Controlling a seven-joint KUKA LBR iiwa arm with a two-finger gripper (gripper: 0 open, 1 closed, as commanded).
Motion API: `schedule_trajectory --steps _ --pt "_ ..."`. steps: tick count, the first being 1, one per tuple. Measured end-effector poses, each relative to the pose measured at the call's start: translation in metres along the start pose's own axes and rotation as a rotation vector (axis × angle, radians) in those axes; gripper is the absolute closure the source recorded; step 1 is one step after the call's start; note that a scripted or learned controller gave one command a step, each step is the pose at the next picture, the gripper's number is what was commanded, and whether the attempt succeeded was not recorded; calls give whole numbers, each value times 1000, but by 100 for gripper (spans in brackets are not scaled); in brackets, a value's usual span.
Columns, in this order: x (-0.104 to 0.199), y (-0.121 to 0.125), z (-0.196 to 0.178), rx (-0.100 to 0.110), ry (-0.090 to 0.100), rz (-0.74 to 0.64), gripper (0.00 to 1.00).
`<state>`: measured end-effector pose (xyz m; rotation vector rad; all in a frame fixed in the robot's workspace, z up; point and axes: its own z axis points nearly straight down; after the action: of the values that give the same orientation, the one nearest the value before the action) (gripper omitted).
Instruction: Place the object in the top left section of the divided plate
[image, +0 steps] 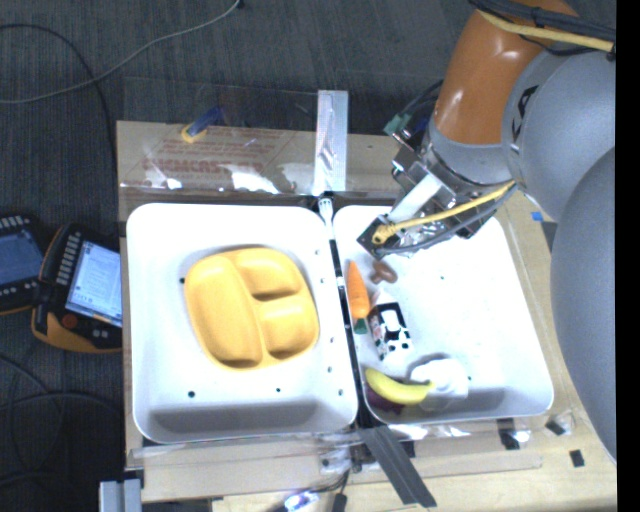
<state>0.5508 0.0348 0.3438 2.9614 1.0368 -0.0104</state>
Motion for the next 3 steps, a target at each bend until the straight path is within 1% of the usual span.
schedule_trajectory --steps 1,2,3 --pt "-11 12 87 3 0 -405 100" --pt "58 12 115 3 0 -226 100" --pt "13 32 153 4 0 -432 100"
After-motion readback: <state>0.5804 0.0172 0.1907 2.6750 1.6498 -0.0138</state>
